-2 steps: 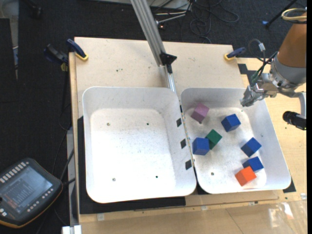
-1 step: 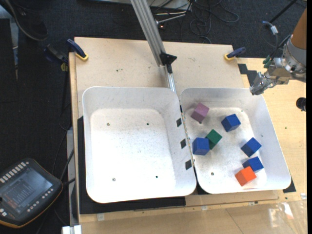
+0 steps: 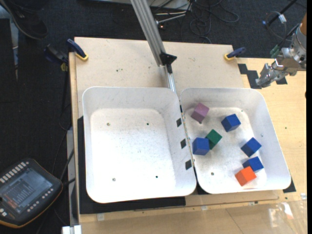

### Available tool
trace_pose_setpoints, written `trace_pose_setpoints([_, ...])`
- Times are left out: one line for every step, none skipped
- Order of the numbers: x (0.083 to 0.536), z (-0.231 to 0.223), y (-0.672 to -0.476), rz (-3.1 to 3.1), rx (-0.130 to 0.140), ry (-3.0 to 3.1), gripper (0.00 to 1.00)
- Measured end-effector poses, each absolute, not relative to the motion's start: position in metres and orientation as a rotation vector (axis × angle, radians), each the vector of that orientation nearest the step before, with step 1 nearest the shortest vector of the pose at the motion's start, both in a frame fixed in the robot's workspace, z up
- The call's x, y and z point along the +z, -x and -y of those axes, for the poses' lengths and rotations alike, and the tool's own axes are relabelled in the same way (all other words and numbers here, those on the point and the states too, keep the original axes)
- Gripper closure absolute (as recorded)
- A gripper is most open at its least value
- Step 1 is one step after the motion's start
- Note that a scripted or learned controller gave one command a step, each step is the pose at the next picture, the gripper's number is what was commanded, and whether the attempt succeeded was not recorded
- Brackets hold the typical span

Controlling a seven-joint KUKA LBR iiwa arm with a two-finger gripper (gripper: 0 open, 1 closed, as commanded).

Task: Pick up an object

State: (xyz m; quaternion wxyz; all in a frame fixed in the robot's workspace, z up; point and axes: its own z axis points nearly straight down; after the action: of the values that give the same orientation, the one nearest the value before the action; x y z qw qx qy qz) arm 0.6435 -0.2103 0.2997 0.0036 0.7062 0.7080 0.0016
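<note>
Bench [image 3: 126, 62]: pale board, centre of frame, on dark floor. Yellow-tipped clamps at upper-left [image 3: 78, 50] and upper-right [image 3: 234, 53] corners.
Left bin [image 3: 95, 130]: white, shallow, lower-left centre of frame. Floor shows small dark specks.
Right bin [image 3: 273, 145]: white, shallow, lower-right centre. Touches left bin along the shared middle edge. Black tape marks sit on that edge.
Purple cube [image 3: 200, 112]: upper-left area of right bin, tilted on one edge or corner.
Blue cube, upper [image 3: 231, 122]: right of purple cube, apart from it.
Green cube [image 3: 213, 138]: mid-left of right bin, touching blue cube, left [image 3: 201, 146], which sits just beside the shared bin edge.
Blue cube, right [image 3: 251, 146]: right-centre of right bin, apart from green cube.
Blue cube, lower [image 3: 255, 164]: below blue cube, right; touches orange cube [image 3: 245, 175] at lower right of bin.
Gripper [image 3: 265, 78]: far right of frame, upper part, above bench surface outside right bin's upper-right corner. Well apart from all cubes. Nothing visible at its tip. Finger state: cannot tell, too small and blurred.
Arm [image 3: 298, 45]: enters at right edge, grey wrist section visible.
Metal post [image 3: 146, 23]: slants from top centre down to the bins' joint.
Pendant [image 3: 24, 191]: handheld controller w/ screen, lower-left corner of frame, on floor.
Cables [image 3: 204, 9]: top of frame, on dark floor.
</note>
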Motion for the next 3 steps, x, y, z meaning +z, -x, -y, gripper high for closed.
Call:
trace_pose_setpoints([0.284,0.148,-0.645,-2.231,0.0,-2.215,1.0])
trace_pose_setpoints([0.269,0.093,-0.638,-2.232,-0.001,-2.215,1.0])
trace_pose_setpoints([0.256,0.044,-0.634,-2.231,0.0,-2.215,1.0])
